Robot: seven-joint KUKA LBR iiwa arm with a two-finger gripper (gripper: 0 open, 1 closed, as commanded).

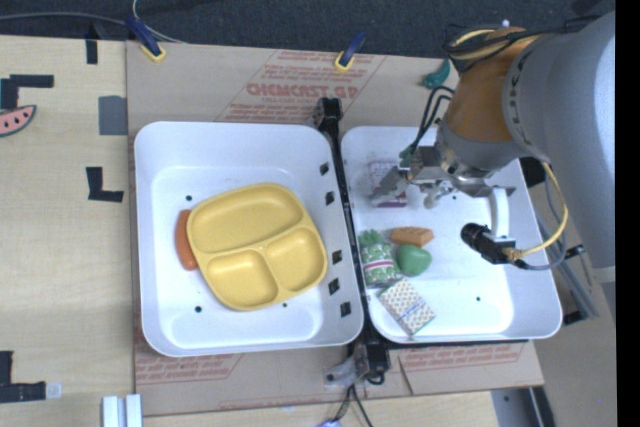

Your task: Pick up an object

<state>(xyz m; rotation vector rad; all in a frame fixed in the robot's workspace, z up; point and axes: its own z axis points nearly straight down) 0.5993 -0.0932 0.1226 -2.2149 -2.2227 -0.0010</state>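
The gripper point(392, 183) is seen low in the right bin point(520, 310); its jaw state cannot be told. Just below it lie a carrot point(411, 236), a green toy point(413, 261) and a box point(407, 306).

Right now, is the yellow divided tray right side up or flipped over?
Right side up: the yellow tray shows three open compartments facing the camera, lying flat in the left bin.
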